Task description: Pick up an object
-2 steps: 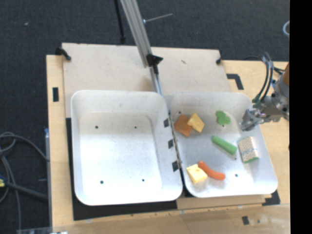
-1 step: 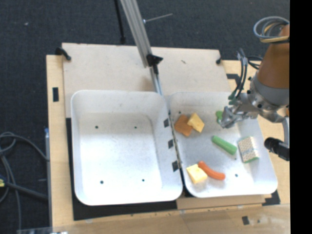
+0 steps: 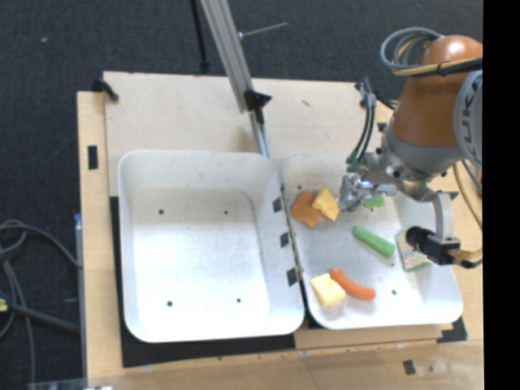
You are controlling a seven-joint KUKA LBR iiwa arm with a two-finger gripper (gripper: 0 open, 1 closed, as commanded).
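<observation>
My gripper point(image 3: 355, 194) hangs over the upper middle of the right bin point(image 3: 439, 295), just right of a yellow wedge point(image 3: 327, 204) that leans on an orange-brown chunk point(image 3: 305, 210). A small green piece point(image 3: 374, 203) peeks out right beside the gripper. Further down the bin lie a green stick point(image 3: 374, 241), a yellow block point(image 3: 327, 289) and an orange carrot-like piece point(image 3: 355, 286). A speckled grey-green item point(image 3: 414, 259) rests at the right, partly under the arm's black fitting.
The left bin point(image 3: 203, 242) sits beside the right one, sharing a middle wall. A slanted aluminium post point(image 3: 231, 51) rises behind the bins. The arm's orange and grey body point(image 3: 431, 112) overhangs the right bin's far corner. Cables lie on the floor at the left.
</observation>
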